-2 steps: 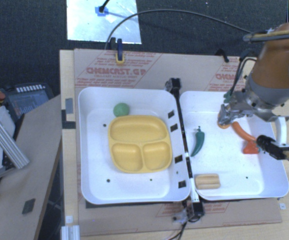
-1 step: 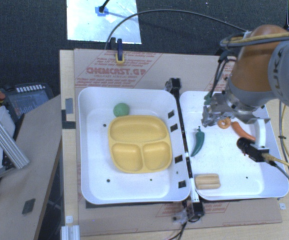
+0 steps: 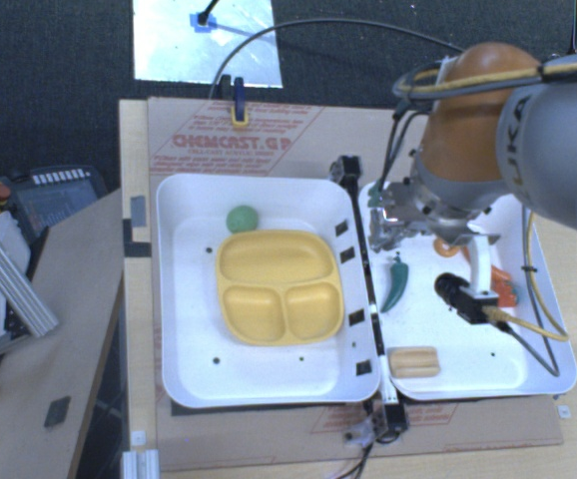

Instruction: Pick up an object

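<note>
My gripper (image 3: pixel 386 230) hangs over the upper left part of the right bin (image 3: pixel 468 372), close to the divider between the bins. Just below it, a green chili pepper (image 3: pixel 396 283) lies on the bin floor, with its stem end toward the gripper. A tan bread-like block (image 3: pixel 414 361) rests at the bin's front left corner. An orange piece (image 3: pixel 506 292) peeks out at the right, partly hidden by the robot's wrist hardware. I see nothing held in the gripper.
The left bin (image 3: pixel 184 307) holds a yellow divided plate (image 3: pixel 277 285) with a green ball (image 3: pixel 243 219) behind it. The arm's big grey and orange body (image 3: pixel 488 118) covers the back of the right bin.
</note>
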### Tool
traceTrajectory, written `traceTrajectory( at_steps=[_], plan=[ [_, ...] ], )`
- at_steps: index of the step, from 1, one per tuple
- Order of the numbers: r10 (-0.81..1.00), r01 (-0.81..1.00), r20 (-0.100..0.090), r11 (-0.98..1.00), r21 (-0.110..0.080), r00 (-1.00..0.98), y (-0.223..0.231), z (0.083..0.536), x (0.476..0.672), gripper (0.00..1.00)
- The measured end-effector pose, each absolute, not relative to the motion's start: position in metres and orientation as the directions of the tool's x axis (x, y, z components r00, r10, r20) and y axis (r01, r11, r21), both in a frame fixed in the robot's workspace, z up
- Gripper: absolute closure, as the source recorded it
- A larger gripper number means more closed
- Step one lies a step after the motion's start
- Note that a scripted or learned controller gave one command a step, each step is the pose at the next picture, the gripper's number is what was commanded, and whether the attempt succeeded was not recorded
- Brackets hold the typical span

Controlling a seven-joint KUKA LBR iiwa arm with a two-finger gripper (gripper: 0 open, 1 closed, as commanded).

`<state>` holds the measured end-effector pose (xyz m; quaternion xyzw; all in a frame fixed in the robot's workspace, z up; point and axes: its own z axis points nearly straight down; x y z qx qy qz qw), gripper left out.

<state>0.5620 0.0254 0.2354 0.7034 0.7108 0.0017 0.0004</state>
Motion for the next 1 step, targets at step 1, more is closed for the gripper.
traceTrajectory(
  at_steps=[1],
  plan=[
    [1.0, 1.0, 0.003, 0.011, 0.002, -0.011, 0.0877, 0.2388, 0.5549, 1.0]
  ],
)
